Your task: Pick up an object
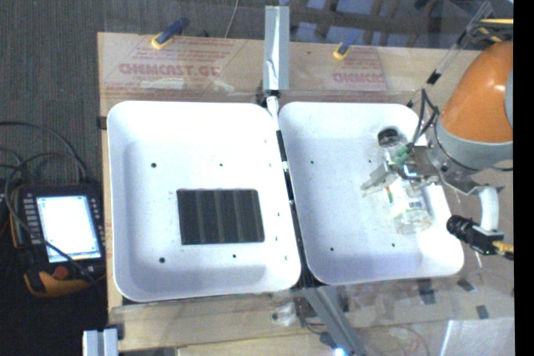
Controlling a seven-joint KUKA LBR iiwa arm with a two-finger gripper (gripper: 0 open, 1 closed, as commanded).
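- Under both bins lies a pale wooden bench (200, 67) with faint red lettering, two yellow-and-blue clamps at its twelve o'clock edge, and dark carpet around it
- At nine o'clock on the floor sits a handheld control pendant (60, 229) with a lit screen and trailing cables; chair legs show at one o'clock
- The left bin (133, 137) holds a dark ribbed rectangular block (221, 216), lying flat just toward six o'clock of the bin's centre
- The right bin (334, 137) holds the gripper (399, 179) low over its three o'clock side, the grey arm and orange band entering from three o'clock
- Around the gripper sits clear, glinting clutter; whether it is an object or gripper parts, I cannot tell
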